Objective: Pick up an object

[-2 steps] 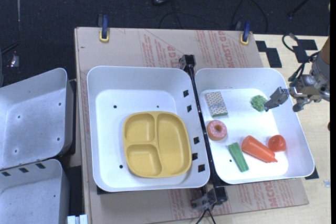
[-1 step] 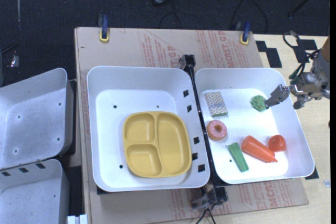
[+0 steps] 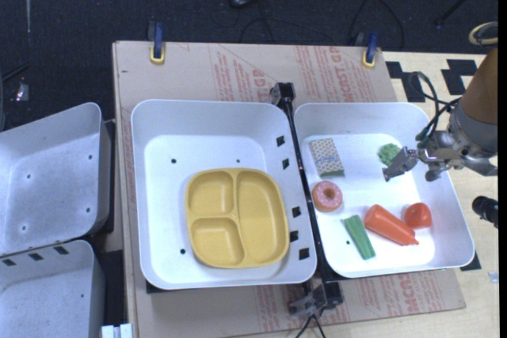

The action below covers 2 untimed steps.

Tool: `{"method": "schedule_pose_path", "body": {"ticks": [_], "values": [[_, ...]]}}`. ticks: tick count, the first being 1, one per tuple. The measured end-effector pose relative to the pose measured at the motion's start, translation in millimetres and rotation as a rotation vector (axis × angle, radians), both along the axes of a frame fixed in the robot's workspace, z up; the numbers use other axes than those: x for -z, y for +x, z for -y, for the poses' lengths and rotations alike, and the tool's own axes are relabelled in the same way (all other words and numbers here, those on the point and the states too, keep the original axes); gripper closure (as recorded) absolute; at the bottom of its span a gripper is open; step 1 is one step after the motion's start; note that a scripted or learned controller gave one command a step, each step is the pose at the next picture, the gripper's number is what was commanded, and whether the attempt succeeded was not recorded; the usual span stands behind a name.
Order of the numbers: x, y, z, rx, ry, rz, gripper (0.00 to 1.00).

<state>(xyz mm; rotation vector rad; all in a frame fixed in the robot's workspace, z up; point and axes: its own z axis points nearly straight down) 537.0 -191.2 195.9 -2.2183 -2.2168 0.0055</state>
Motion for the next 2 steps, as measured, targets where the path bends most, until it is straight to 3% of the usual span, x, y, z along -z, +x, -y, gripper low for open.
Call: {"method": "schedule_pose_path", "body": {"ticks": [2], "values": [[106.6, -8.1, -7.1, 0.000, 0.000, 0.002, 0.00]]}}
